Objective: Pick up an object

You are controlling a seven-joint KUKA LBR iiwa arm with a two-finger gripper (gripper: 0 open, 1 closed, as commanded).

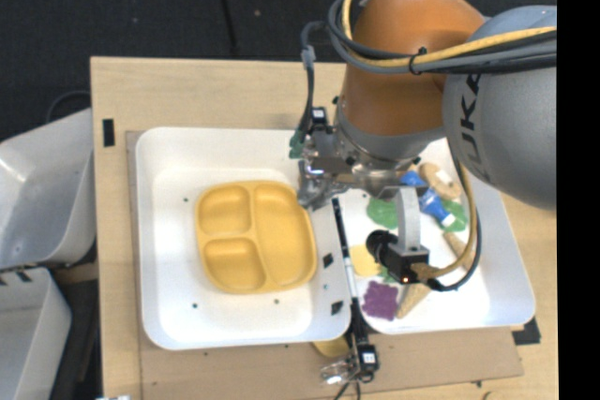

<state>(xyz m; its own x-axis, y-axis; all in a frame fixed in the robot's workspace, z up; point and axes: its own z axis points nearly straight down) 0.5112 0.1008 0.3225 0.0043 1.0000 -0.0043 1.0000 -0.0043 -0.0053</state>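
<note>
My gripper (322, 183) hangs under the orange wrist, over the rim between the two white bins, at the left edge of the right bin (497, 295). The arm hides much of that bin. Beside the arm I see a green piece (382, 209), a blue object (435, 204), a purple object (381, 299), a small yellow piece (367, 266) and a tan stick (457, 244). A yellow divided plate (253, 235) lies in the left bin (164, 295), just left of the gripper. Nothing shows as held.
The bins sit side by side on a wooden bench (112, 201). A raised divider rim (342, 267) runs between them. White equipment (37, 192) stands off the bench to the left. A small metal clip (349, 365) sits at the front edge.
</note>
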